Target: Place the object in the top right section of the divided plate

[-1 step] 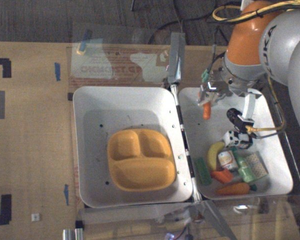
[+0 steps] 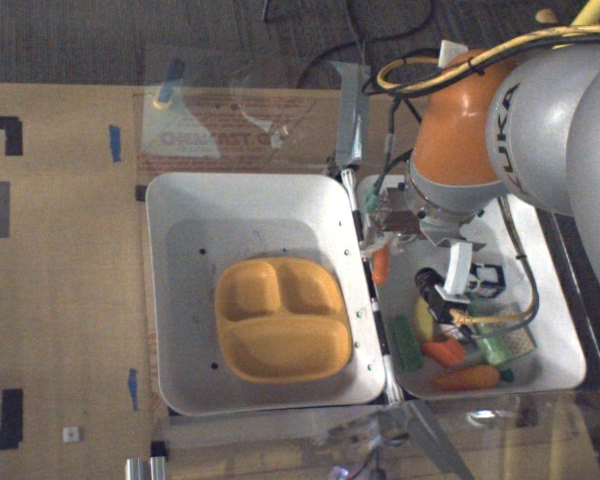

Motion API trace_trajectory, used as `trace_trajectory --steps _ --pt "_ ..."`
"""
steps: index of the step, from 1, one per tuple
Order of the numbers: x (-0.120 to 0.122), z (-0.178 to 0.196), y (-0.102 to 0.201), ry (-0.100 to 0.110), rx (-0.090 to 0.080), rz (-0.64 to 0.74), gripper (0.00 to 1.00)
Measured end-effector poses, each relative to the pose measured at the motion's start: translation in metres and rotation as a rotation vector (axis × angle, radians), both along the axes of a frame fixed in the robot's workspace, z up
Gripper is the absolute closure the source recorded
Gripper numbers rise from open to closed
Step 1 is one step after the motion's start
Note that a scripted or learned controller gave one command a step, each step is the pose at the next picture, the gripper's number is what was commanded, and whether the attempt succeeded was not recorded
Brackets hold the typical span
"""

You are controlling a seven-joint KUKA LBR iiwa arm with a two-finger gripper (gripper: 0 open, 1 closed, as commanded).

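A yellow divided plate [image 2: 280, 320] lies in the left bin [image 2: 180, 228], with two small sections at its far side and one large section at its near side. My gripper [image 2: 378, 236] hangs over the left rim of the right bin [image 2: 565, 353], close to the wall between the bins. A small orange piece [image 2: 380, 266] sits directly under the gripper's tip. The arm's body hides whether that piece is gripped or only lies below the tip.
The near part of the right bin holds a green strip [image 2: 407, 346], a yellow piece [image 2: 423, 318], a red-orange piece [image 2: 442, 351], a carrot [image 2: 468, 376] and a green-topped packet [image 2: 502, 344]. A blue and white item [image 2: 487, 278] lies under the wrist.
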State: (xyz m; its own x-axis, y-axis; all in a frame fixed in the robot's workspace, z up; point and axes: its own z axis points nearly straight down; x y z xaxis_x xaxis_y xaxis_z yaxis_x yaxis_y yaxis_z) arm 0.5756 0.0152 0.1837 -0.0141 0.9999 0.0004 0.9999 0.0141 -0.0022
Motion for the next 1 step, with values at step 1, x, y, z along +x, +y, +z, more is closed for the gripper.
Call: trace_trajectory --steps 1 --pt "-0.0891 -0.0006 0.0207 0.001 0.000 0.083 1.00"
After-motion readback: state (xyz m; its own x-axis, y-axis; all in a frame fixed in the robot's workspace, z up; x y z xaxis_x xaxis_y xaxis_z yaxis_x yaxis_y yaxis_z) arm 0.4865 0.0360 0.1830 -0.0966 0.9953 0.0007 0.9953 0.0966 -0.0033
